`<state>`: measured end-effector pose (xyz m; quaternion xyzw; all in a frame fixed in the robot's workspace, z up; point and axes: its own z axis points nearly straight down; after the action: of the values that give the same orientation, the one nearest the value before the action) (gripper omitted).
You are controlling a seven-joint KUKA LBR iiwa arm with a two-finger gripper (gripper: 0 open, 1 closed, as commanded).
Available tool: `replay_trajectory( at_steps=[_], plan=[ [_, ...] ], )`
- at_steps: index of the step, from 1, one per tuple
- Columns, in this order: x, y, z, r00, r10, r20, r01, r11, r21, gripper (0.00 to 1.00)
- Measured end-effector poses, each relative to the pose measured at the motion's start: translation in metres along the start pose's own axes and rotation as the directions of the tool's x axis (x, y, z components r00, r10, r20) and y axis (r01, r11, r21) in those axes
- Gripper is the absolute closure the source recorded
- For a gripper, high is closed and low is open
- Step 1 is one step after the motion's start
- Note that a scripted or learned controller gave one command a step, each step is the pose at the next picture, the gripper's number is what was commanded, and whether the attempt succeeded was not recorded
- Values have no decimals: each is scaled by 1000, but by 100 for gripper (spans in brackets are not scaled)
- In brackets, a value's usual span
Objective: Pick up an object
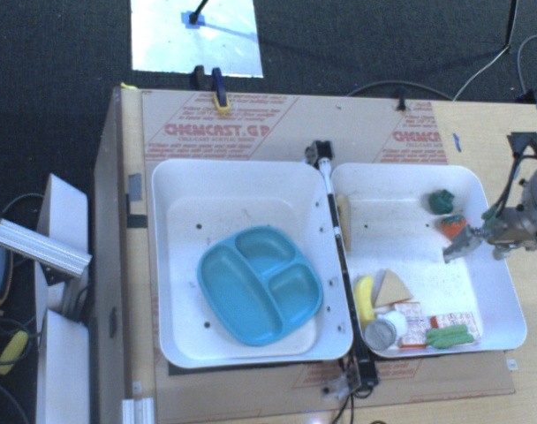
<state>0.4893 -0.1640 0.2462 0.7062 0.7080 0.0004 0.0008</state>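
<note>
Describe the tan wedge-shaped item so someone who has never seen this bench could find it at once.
Start at the right bin, then go to its near left corner, where small items cluster. The tan wedge lies just right of the yellow banana, above the round silver can. It is the one flat, triangular, pale brown piece there.

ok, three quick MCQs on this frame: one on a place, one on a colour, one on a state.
1. Where is the divided plate?
A. left bin
B. right bin
C. on the bench outside the bins

2. What colour is that plate?
A. red
B. blue
C. black

3. How does the gripper stand?
A. over the right bin, beside the orange item
B. over the left bin
C. resting on the plate

Key: 1 A, it lies inside the left bin. 2 B, plainly blue. 3 A, it hangs at the right bin's right side.
</note>
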Motion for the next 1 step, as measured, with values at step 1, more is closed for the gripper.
replay_trajectory(
  at_steps=[1],
  plan=[
    [25,73,122,1000,0,-1,0,1000,3,0]
  ],
)
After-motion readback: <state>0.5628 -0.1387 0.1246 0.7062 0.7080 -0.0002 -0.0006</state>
